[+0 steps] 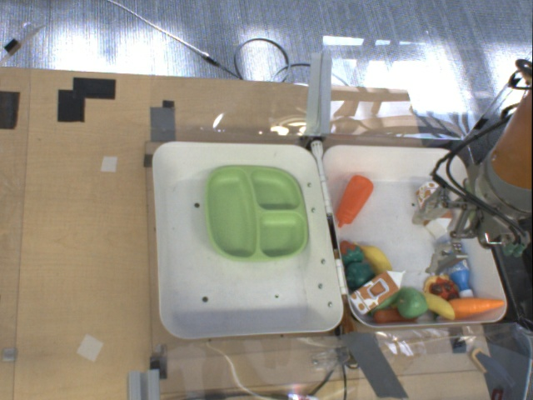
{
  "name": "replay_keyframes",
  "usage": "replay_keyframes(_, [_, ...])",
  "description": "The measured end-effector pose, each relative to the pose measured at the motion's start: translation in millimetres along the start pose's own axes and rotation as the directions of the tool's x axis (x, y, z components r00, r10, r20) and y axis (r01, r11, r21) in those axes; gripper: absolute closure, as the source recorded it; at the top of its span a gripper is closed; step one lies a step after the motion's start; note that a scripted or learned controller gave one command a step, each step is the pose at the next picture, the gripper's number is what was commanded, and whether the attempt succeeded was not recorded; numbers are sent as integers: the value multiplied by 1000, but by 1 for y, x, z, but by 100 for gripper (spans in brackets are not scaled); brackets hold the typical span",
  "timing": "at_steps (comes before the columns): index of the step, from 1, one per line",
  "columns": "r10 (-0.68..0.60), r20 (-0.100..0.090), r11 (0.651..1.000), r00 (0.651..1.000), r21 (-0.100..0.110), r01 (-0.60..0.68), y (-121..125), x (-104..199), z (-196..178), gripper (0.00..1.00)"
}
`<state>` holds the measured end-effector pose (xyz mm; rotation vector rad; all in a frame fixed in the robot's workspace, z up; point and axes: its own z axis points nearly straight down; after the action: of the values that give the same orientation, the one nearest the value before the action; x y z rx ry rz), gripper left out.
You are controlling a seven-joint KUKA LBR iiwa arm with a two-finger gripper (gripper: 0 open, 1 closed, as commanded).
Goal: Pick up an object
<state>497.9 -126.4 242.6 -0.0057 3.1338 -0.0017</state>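
Note:
The right bin (391, 182) holds the loose toy foods. An orange carrot-like piece (354, 198) lies near its left wall. Along the front wall lie a dark green piece (358, 267), a yellow piece (376, 258), a small printed box (375, 291), a green fruit (410, 302), a banana (441, 308) and a long orange carrot (476, 307). My gripper (450, 233) hangs over the right side of this bin, just above a small blue and white item (460, 276) and a red piece (443, 288). I see nothing clearly held in it.
The left bin (179, 248) holds a light green divided plate (256, 211). A metal post (318, 90) stands behind the wall between the bins. Black cables (466, 161) run from the arm over the right bin's far right corner. Wooden bench lies to the left.

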Motion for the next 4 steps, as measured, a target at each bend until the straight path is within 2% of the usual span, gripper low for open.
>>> replay_keyframes(1, [57, -6, 998, 998, -2, -57, -29, -59, 66, 0])
replay_keyframes(2, [190, 7, 982, 982, 0, -190, -57, -61, 153, 0])
replay_keyframes(3, [193, 5, 981, 981, 1, -193, -78, -71, 154, 0])
replay_keyframes(4, [169, 6, 986, 986, 2, -169, -64, -71, 154, 0])
